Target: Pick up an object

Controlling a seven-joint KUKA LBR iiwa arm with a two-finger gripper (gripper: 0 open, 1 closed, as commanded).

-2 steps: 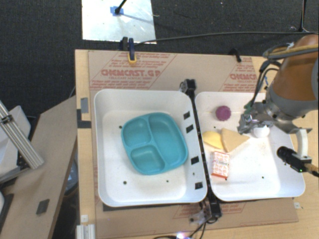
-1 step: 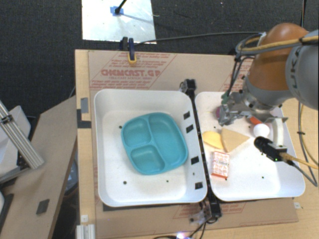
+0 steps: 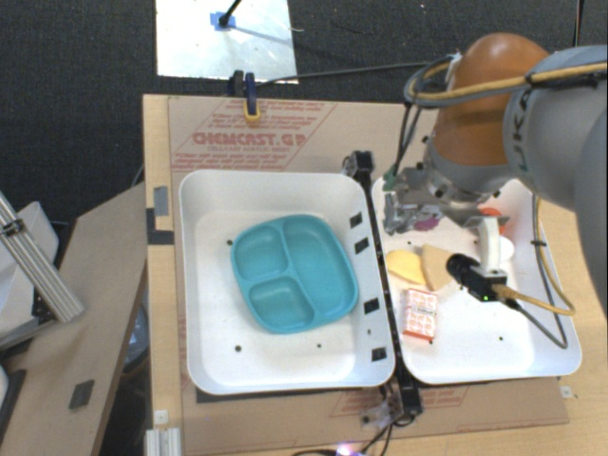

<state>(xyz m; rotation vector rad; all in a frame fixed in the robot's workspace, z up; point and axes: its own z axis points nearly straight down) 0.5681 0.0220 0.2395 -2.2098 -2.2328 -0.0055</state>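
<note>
1. The gripper (image 3: 407,215) hangs low over the far left corner of the right bin (image 3: 532,364), close to the wall that both bins share. The grey arm (image 3: 494,93) with its orange band covers it from above. I cannot tell if the gripper is released or clenched, nor if it grasps something.
2. A pink thing (image 3: 425,222) shows just beside the gripper. It is mostly hidden under the wrist, so its shape cannot be made out.
3. The things to pick lie in the right bin. A yellow wedge (image 3: 406,266) lies flat on the bin floor, nearer to the camera than the gripper. It touches a beige piece (image 3: 435,262) on its right side, and part of that piece is covered.
4. A red and white packet (image 3: 421,313) lies nearer to the front rim, near the shared wall. Its print is too small to read.
5. The arm hides the far right part of the right bin, and the arm itself is cut off by the picture's edge.
6. The left bin (image 3: 209,350) holds a teal divided plate (image 3: 294,274). It lies flat near the middle and is a little turned.
7. Black clips (image 3: 366,245) sit along the shared wall.
8. Both bins stand on a brown cardboard sheet (image 3: 256,131) with red printed letters, which lies on a tan bench (image 3: 104,283).
9. Behind is a dark cloth (image 3: 76,46) with a white sheet (image 3: 256,36) on it.
10. A blue and yellow clamp (image 3: 249,93) stands at the far edge of the cardboard.
11. At the left, a metal rail (image 3: 38,264) is cut off by the edge.
</note>
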